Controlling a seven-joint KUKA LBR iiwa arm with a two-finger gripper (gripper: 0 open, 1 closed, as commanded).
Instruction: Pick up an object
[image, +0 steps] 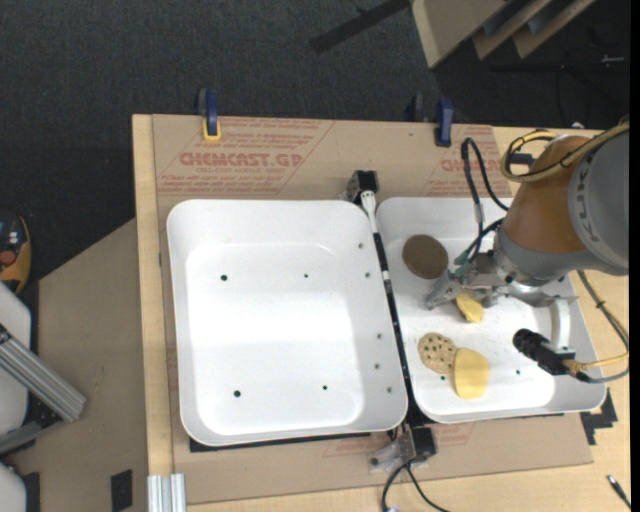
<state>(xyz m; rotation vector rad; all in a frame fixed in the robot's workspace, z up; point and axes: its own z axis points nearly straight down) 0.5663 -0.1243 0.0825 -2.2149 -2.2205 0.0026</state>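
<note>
My gripper (462, 292) is down in the right bin (500, 400), fingers closed on a small yellow piece (470, 309), its long axis running upper-left to lower-right. Same bin also has a brown disc (425, 256), a speckled cookie (436, 351) and a yellow lump (472, 374) touching it. Left bin (280, 320) sits alongside. Bench board (250, 150) reads "CHEMCAST GP" in red.

One fixed camera looks down at a slant — from well above — on both bins (270, 320).
</note>
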